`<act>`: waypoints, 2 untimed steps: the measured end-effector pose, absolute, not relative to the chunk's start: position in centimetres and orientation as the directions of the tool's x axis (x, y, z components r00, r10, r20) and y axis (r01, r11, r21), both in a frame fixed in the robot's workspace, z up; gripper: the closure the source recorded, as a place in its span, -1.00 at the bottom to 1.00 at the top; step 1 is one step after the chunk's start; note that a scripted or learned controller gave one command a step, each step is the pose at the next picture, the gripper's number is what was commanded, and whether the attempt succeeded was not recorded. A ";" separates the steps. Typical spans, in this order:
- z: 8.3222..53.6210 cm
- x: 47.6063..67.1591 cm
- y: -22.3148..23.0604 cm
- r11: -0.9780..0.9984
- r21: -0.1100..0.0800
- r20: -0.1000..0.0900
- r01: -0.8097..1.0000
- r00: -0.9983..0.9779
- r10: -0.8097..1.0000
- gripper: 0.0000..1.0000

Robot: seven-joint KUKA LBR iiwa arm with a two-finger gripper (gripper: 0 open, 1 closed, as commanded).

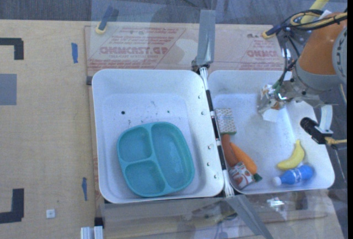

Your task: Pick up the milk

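Note:
A small red-and-white carton (241, 175), which looks like the milk, lies on its side in the front left corner of the right bin (251, 94). It touches the tip of an orange carrot (241, 156). My gripper (273, 101) hangs low over the back right part of the same bin, well away from the carton, to its far right. A pale whitish shape (270, 115) sits just under the gripper; I cannot tell what it is.
The right bin also holds a speckled sponge (224, 120) by its left wall, a banana (292, 156) and a blue bottle (295, 175) at the front right. A teal divided plate (155, 159) lies in the left bin (110, 89). The arm (325, 50) and its cables cover the right edge.

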State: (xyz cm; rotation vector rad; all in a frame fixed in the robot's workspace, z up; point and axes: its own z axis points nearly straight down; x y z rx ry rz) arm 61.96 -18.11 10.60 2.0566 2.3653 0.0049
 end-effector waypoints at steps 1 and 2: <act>20.5 60.6 -12.6 0.244 0.003 -0.001 0.970 -0.244 0.970 1.00; 21.6 60.7 -12.6 0.244 0.007 -0.003 0.970 -0.244 0.970 1.00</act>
